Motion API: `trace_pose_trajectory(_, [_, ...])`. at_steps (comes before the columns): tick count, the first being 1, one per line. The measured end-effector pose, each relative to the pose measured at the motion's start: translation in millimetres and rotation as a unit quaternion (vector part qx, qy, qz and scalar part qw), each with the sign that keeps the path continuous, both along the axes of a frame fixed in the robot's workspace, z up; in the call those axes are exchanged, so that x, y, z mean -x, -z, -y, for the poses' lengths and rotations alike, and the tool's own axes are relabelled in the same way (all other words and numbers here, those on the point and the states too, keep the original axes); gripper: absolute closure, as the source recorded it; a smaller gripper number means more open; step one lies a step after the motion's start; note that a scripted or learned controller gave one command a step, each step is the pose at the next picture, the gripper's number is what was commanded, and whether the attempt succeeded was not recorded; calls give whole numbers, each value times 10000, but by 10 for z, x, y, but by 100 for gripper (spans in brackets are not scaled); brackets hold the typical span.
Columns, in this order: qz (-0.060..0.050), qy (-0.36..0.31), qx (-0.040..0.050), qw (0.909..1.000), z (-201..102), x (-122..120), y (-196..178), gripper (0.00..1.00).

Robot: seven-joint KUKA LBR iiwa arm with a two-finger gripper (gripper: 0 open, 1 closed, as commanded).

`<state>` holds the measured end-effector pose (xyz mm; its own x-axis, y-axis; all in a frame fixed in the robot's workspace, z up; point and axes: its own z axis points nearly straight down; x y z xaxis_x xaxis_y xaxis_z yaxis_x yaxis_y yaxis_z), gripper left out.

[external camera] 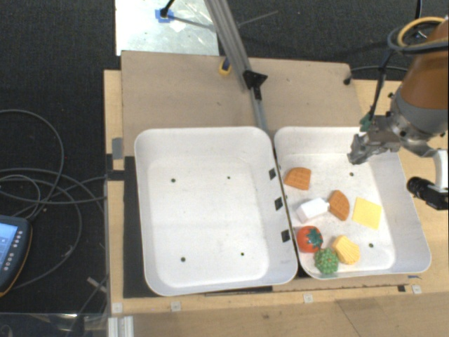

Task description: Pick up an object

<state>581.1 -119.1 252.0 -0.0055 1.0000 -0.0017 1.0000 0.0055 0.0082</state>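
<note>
Nearest us, along the front rim of the right bin, we see a green bumpy piece, a red tomato-like piece and a yellow-orange chunk crowded together. Just behind sit a white block, an orange-brown oval and a flat yellow square. An orange wedge lies apart near the divider. Bare floor opens toward the far rim. The left bin offers wide room. The gripper hovers over the right bin's far part; we cannot tell its state. We read no writing.
</note>
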Motion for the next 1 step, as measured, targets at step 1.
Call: trace_pose_trajectory(1, [-21,-29,-16,10000,-540,-152,42,100])
